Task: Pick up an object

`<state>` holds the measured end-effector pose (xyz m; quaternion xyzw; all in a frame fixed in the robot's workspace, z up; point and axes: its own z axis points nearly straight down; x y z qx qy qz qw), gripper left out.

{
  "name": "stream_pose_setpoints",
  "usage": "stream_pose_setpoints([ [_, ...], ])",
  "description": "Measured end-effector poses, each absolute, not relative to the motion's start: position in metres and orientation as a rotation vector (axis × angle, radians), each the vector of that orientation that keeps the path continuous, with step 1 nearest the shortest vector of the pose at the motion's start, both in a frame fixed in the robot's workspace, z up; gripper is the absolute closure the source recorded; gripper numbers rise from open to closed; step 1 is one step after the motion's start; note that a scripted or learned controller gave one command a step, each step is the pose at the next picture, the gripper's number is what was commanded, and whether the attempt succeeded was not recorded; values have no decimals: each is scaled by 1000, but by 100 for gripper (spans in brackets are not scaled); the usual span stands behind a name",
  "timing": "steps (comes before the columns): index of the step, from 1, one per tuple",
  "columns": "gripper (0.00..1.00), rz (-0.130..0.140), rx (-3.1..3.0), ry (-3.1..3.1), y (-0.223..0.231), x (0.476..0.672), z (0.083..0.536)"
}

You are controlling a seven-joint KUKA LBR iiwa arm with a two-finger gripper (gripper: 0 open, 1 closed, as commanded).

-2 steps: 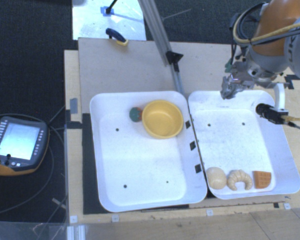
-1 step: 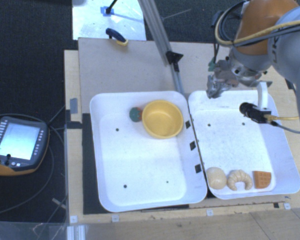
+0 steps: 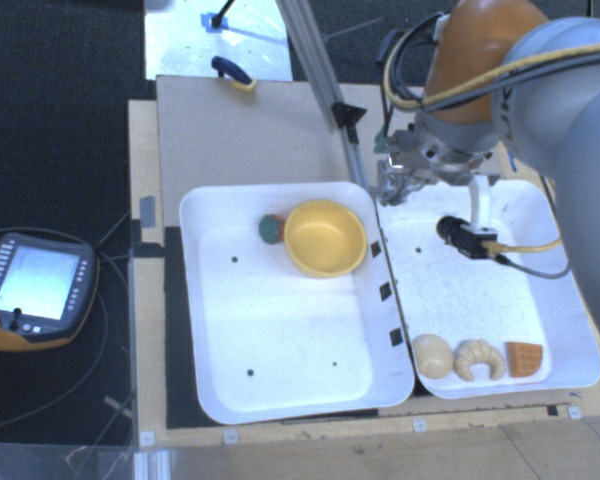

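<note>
Objects to pick, five counted: 1 yellow bowl (image 3: 325, 238), 1 small green lump (image 3: 271, 229), 1 pale round roll (image 3: 432, 355), 1 croissant (image 3: 480, 359), 1 orange-brown square piece (image 3: 524, 358)

Bins: 2, white, side by side, long edges touching
- left bin (image 3: 280, 348): bowl upright near the far right corner, green lump touching the bowl's left side
- right bin (image 3: 480, 298): roll, croissant and square piece in one row along the near edge, roll closest to the near left corner, square piece on the right; roll and croissant about touching, square piece just beside the croissant

Gripper (image 3: 395, 183): over the far left corner of the right bin, right at the shared edge, well apart from the row of three and near the bowl's far right side. Can't tell from this angle whether it is wide or narrow

Arm (image 3: 570, 108) comes in from the right, above the right bin's far edge

Writing: 1 teach pendant (image 3: 35, 288) lies off the bench to the left, screen lit, text on it too small to read. Small black tabs sit along the shared bin edge, too small to read anything on them

Also on the bench's far edge: 1 blue-handled clamp (image 3: 232, 70), 1 slanted metal pole (image 3: 315, 58) ending near the gripper
</note>
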<state>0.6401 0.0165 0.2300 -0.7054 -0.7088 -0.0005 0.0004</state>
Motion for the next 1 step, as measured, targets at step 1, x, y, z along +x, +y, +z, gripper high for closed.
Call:
stream_pose_setpoints([
  [1,100,-2,-2215,-2226,72,623,232],
])
